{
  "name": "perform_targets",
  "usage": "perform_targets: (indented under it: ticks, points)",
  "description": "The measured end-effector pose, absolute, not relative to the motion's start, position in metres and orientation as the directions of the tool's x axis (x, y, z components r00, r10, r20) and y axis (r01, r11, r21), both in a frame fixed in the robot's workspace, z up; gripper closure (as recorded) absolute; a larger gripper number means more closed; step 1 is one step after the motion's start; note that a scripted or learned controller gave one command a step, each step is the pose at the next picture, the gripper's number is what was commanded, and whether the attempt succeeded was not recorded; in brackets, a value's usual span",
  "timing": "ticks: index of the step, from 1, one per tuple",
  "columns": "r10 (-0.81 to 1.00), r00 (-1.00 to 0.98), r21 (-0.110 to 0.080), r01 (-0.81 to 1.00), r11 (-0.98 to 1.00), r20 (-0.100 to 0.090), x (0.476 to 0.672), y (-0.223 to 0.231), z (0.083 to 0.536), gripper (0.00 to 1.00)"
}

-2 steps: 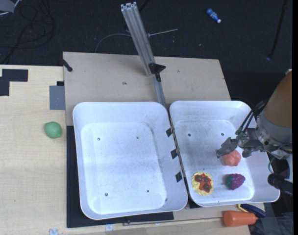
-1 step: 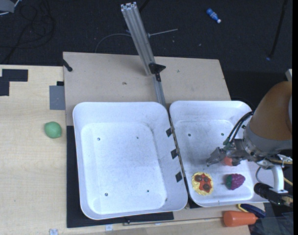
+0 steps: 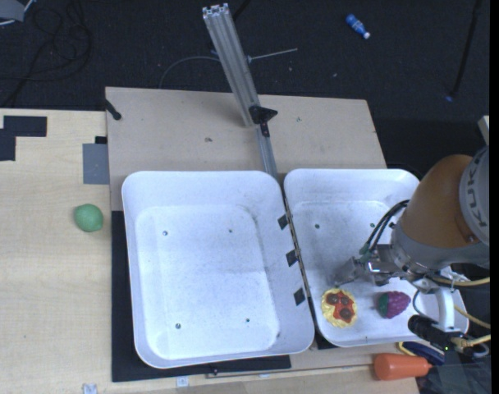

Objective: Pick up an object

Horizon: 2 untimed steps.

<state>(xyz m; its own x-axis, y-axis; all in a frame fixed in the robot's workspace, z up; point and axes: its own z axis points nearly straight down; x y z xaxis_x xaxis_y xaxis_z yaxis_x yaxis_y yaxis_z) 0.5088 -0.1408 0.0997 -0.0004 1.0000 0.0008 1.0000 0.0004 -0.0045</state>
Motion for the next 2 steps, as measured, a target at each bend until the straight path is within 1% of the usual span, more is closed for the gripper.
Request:
perform_targets:
  ticks: [1,2]
  points:
    - [1.0,0.0,0.001,1.0,0.0,-0.001,0.509,-0.141,0.092,0.0]
    - [1.0,0.002,0.003,1.0,-0.002,-0.001,0.51,-0.142,0.103,1.0]
